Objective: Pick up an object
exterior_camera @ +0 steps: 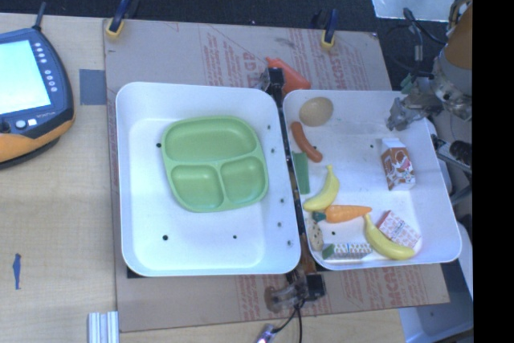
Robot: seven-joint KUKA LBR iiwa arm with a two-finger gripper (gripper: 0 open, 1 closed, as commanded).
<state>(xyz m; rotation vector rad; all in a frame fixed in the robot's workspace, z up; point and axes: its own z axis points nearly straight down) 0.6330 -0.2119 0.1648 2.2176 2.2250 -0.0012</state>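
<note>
The right bin [353,118] holds several toy foods: a beige egg-like ball [316,111], a red sausage [306,142], a green stick [300,173], a yellow banana [325,190], a carrot [347,213], a second banana [385,241], a red-and-white carton [397,168] and a red patterned packet [399,229]. My gripper [401,116] hangs over the bin's far right corner, just above and behind the carton, with nothing seen in it. The grey arm rises from it at the right edge.
The left bin [136,173] carries a green divided plate [215,163]. An orange object [287,75] lies just outside the bins at the back. A tablet-like pendant [28,92] rests at the far left. Clamps [328,26] hold the board.
</note>
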